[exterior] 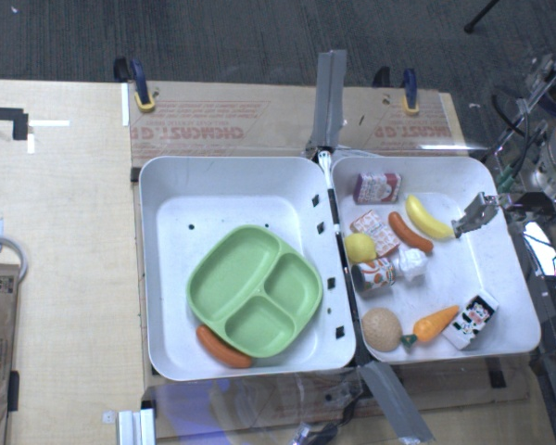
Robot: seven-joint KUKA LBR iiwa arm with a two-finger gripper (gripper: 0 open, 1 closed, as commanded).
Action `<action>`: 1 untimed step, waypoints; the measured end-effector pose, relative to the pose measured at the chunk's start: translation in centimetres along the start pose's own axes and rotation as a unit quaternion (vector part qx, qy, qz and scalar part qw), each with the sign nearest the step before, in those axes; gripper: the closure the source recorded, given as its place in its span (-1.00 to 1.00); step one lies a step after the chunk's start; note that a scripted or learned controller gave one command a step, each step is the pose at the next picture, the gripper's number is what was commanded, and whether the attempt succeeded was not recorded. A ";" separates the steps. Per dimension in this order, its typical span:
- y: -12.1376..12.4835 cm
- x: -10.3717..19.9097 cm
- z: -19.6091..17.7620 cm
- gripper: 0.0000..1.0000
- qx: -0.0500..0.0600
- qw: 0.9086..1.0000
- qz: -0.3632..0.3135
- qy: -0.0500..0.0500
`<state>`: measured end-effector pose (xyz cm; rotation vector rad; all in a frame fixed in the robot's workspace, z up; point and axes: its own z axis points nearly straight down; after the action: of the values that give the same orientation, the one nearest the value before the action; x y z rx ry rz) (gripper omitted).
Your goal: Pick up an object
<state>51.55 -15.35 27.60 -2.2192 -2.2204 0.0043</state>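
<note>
The right bin [506, 297] holds several toy foods. A yellow banana [429, 221] lies beside an orange sausage [410, 231], with a pink can [377, 188] behind them. A lemon [360, 247], two small cartons [376, 232] and a white lump [410, 262] crowd the bin's left side. Along the front are a tan potato [382, 328], a carrot [435, 324] and a cow-print milk carton [470, 322]. My gripper [469, 221] hangs low at the bin's right side, tip just right of the banana's end, with nothing seen held.
The left bin [150, 248] contains a green divided plate [255, 290] with an orange sausage [224, 347] tucked under its front edge. A grey divider post [330, 100] stands behind the bins. Cables and arm parts crowd the far right.
</note>
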 end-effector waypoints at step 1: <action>-1.9 -4.4 4.2 -1.00 0.000 0.986 0.165 0.000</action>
<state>49.64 -19.72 23.38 -2.5552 -1.8224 0.0048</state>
